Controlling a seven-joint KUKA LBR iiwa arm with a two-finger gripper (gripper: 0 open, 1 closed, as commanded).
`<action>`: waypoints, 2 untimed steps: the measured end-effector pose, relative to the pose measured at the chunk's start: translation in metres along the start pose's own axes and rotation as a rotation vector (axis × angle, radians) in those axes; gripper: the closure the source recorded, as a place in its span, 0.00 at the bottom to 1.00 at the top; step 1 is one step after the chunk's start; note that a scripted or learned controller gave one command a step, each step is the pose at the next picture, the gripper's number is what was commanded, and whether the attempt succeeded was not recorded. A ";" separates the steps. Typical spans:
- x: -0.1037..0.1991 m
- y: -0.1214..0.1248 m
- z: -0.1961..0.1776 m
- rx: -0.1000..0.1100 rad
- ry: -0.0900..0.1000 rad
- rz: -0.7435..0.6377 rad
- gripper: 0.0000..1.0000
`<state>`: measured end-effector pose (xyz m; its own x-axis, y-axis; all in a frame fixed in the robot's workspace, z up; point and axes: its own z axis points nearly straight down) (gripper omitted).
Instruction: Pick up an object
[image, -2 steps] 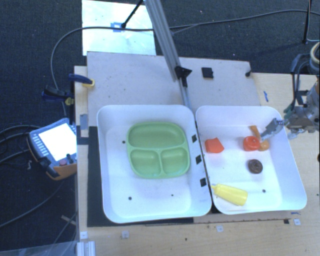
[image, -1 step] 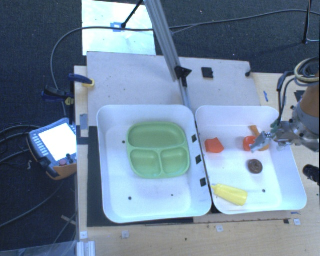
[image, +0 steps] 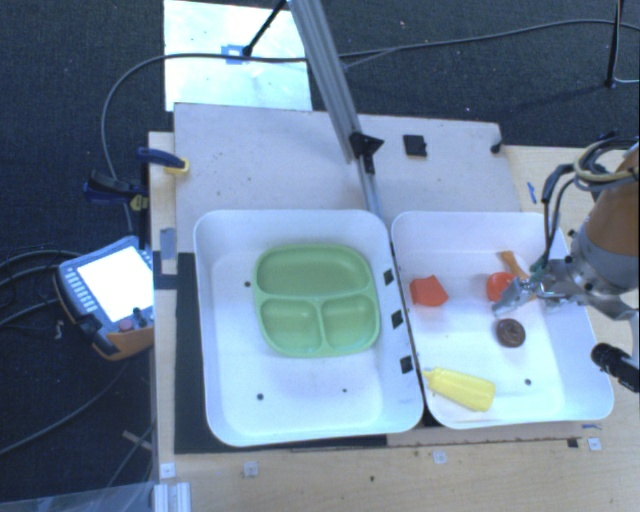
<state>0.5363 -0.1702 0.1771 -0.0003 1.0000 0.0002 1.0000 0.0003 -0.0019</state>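
The right bin (image: 560, 400) holds several small objects. A red-orange wedge (image: 429, 291) lies near its left wall. A round red-orange piece (image: 497, 286) sits beside a thin orange stick (image: 512, 264). A brown disc (image: 511, 332) lies just below them, and a yellow oblong piece (image: 460, 388) rests near the front wall. My gripper (image: 518, 293) hangs low over the bin, right against the round red-orange piece and above the brown disc. The grey arm (image: 608, 255) comes in from the right.
The left bin (image: 225, 390) carries a green divided plate (image: 317, 300). A slanted metal pole (image: 335, 85) crosses the board behind the bins. A handheld pendant (image: 108, 295) and cables lie on the floor at left.
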 end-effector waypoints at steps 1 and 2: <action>-0.009 -0.002 0.057 0.001 0.000 0.000 0.00; -0.009 -0.001 0.043 -0.004 -0.002 -0.002 1.00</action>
<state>0.5356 -0.1793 0.1341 -0.0021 1.0000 -0.0014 1.0000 0.0021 0.0026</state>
